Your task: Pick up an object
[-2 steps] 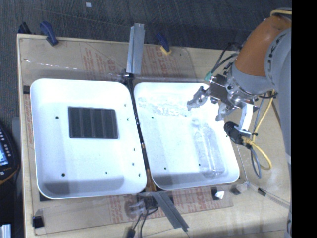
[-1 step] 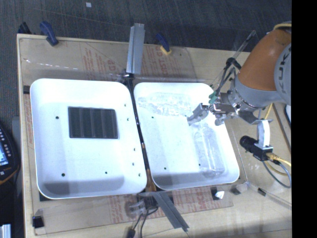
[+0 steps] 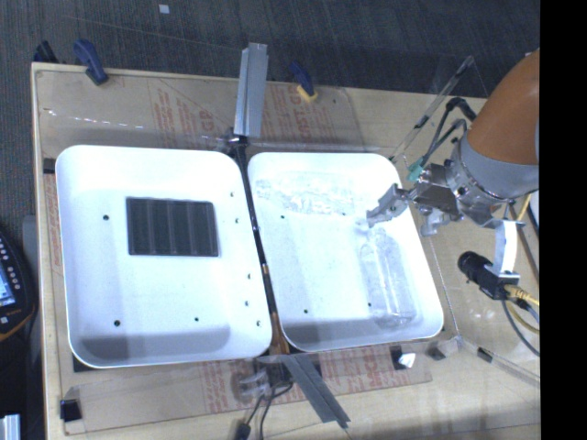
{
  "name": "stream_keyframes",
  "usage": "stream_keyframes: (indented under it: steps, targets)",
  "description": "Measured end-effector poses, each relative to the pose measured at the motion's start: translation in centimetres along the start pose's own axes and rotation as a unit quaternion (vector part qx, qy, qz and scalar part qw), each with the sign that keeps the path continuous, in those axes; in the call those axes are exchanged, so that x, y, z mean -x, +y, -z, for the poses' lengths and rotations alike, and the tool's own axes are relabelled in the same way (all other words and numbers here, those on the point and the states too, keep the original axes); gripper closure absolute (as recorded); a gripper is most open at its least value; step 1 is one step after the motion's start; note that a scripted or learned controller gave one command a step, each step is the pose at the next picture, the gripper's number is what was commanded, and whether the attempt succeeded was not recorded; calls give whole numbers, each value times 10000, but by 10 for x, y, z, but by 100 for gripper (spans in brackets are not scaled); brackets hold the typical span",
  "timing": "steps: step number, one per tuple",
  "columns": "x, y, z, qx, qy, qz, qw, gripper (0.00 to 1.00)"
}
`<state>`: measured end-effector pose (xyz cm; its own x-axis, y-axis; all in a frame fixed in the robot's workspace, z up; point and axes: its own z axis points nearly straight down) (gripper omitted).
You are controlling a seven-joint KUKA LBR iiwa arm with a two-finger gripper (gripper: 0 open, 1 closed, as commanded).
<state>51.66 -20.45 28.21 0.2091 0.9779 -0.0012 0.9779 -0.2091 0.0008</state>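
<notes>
Plainly, the approach step is in hand: nothing is lifted yet. Starting at the bench's left, the left bin [image 3: 156,255] carries a dark ribbed rectangular block [image 3: 172,226], lying flat toward the bin's upper-left part and well apart from the arm. Across the divider, the right bin [image 3: 312,273] holds a crinkled patch of clear wrapping [image 3: 303,195] along its top edge and a clear plastic bottle [image 3: 387,278], lying on its side along the bin's right edge, its neck toward the top and its base toward the lower-right corner. The bottle is the nearest candidate for picking. Over the bin's upper-right corner hangs the gripper [image 3: 385,205], reaching in from the right, just beside the bottle's neck end; whether it touches the bottle is hard to say, and how wide the claw stands I cannot tell at this slant. By my judgement, the next move calls for lowering squarely over the bottle's body, straddling its width, then closing and lifting. Its transparent, rounded surface could slip or roll aside.
</notes>
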Motion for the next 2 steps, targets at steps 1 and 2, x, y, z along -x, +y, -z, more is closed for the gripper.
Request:
stream_keyframes:
  steps: [1,2]
  targets:
    - [4,-39,69,2,4,-763,9971,0]
    - [6,-39,-35,-21,4,73,10000,0]
